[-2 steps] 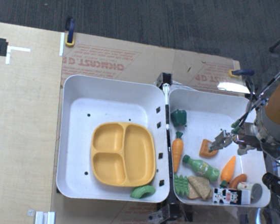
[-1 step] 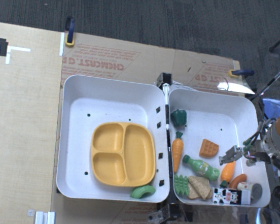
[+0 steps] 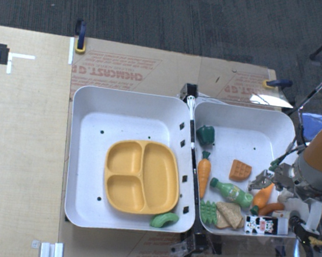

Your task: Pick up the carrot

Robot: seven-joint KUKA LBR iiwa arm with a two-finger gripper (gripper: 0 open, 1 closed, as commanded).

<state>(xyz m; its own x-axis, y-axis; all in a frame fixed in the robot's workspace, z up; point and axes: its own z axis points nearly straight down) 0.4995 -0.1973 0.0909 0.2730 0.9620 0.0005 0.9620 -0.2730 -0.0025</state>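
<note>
One gripper (image 3: 263,184) is all you have to work with, and it sits low over the near right part of the right bin (image 3: 239,119), at the end of the arm reaching in from the right. You cannot tell from this angle whether it is apart or together, and nothing can be seen clamped in it.

Just beside it lies a small orange piece (image 3: 263,196), too crowded by the tool to identify, so don't take it for your target. Next out, the green bottle (image 3: 232,192) lies on its side, with the orange waffle-like square (image 3: 240,170) just beyond it. Along the near wall sit the bread slice (image 3: 229,215), the green leafy toy (image 3: 207,210) and the cow-print carton (image 3: 261,224).

Your carrot (image 3: 203,175) is further left, lying lengthwise close to the right bin's left wall, its green top pointing away toward the dark green vegetable (image 3: 206,135). It is well apart from the gripper, with the bottle between them. That wall probably limits your approach, so closing across the carrot's width looks safest.

Beyond, the left bin (image 3: 86,162) holds the yellow divided plate (image 3: 141,176) and a green pod (image 3: 164,219).
</note>
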